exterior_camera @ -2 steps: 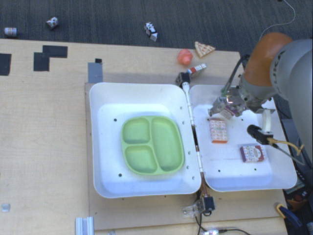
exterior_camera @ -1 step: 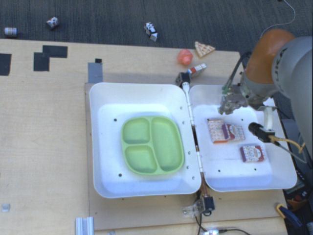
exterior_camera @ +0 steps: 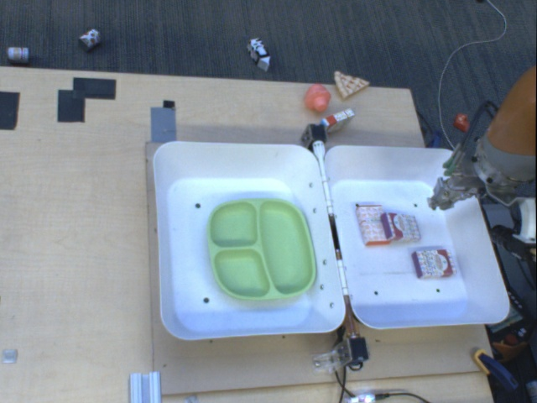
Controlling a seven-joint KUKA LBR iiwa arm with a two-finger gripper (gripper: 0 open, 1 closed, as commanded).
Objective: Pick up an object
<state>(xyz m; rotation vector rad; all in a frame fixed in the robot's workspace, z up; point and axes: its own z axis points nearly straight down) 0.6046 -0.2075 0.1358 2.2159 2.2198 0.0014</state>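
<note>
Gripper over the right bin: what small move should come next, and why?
Probably a short shift toward the bin's middle, then down. The gripper sits near the right bin's upper right edge, beside rather than over the nearest packet, and nothing shows between its fingers. A second packet lies a little nearer the camera.

Robot arm (exterior_camera: 512, 128) at right: 1 rounded orange band at top, broad and smooth. Below band, grey wrist section, metallic, with lighter grey ring beneath. Thin dark struts or cables run slantwise alongside wrist from upper left. Gripper (exterior_camera: 442, 198) small, grey, blocky, with mottled light and dark patches; finer detail too blurred to tell. White housing part with dark cabling sits beside wrist at far right.
</note>
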